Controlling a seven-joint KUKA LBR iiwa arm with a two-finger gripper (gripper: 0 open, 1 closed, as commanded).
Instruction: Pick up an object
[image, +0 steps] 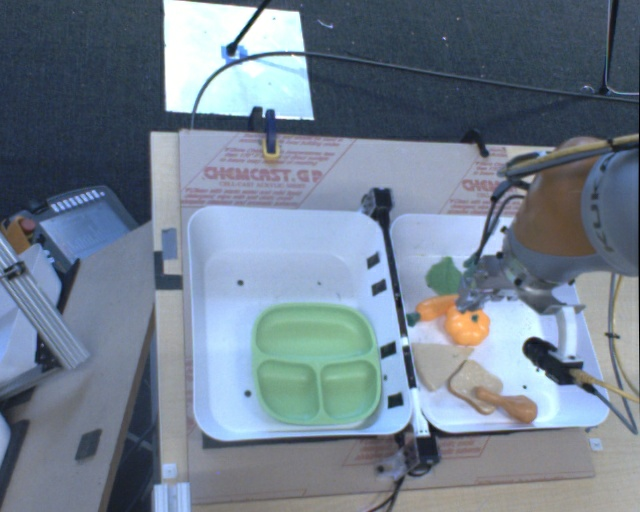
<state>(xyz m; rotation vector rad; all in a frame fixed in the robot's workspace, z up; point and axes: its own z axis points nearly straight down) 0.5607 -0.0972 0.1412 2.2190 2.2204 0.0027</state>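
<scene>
Nearest, right bin: I see a brown drumstick-shaped toy (508, 406) by the near wall, its left end against a bread slice (470, 378). A tan wedge (437, 362) lies just left of the bread, near the divider. They look scattered to me, not arranged.
Near, left bin: a green divided plate (318, 362) lies flat in the near half of the left bin (250, 260), well apart from the arm. I don't count it as a candidate for this try.
Task's thing: my read is that the orange pumpkin-like toy (467, 326) is the target. It sits about mid-way back in the right bin (440, 235), with a carrot (436, 308) touching or just beside it on the left.
Gripper: the gripper (472, 298) hangs right over the far top of the pumpkin toy, very close to it. That position suggests a straight-down grab on the thing that stands tallest.
Jaws: I cannot tell whether they are open or closed, because the wrist body hides them. I won't call the toy held.
Risk: the carrot is so close that it may get nudged or pinched along with the toy.
Farther: a green leafy toy (443, 272) lies just beyond the carrot, left of the gripper.
Farthest: a yellow clamp (270, 145) grips the far edge of the cardboard sheet (300, 172) under both bins. I'd guess it keeps the sheet from sliding.
</scene>
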